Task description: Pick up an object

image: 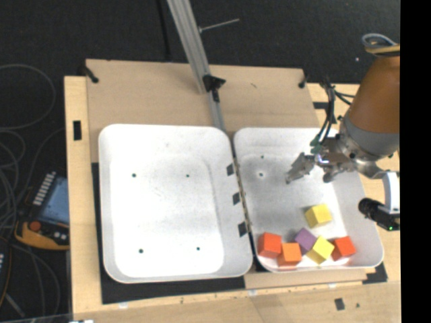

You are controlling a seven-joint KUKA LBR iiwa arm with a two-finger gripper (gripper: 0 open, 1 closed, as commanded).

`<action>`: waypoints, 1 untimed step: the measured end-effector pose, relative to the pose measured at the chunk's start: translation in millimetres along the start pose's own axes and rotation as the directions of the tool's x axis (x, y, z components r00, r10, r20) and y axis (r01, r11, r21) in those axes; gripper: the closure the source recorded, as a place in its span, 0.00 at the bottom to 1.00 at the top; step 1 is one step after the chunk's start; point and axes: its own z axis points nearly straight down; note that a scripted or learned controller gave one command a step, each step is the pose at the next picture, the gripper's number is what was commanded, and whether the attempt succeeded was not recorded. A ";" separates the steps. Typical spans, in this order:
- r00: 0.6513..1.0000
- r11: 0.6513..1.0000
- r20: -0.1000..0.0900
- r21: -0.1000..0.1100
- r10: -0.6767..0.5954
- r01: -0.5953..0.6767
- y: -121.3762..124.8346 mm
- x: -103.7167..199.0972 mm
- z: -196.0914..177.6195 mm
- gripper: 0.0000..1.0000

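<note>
The right bin [269, 180] has most of its floor bare toward its far and left walls, and the gripper [311, 169] hangs over that open stretch, reaching in from the right on the grey arm with its orange band [377, 99]. Its two fingers [296, 170] are spread apart with nothing between them. All the blocks crowd the bin's near edge: a red-orange block [271, 243] touches an orange block [291, 252], with a purple block [306, 239] just beside them, then a yellow block [323, 248] and a red block [344, 247] near the right corner. A second yellow cube [318, 214] sits apart from the row, nearest the gripper and clear on all sides. The left bin [165, 200] adjoins along the middle rim. A metal pole [192, 39] slants across the far side of the bench [155, 93].
</note>
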 end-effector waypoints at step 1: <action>1.000 1.000 0.002 0.007 0.001 -0.001 -1.6 -51.8 54.6 0.00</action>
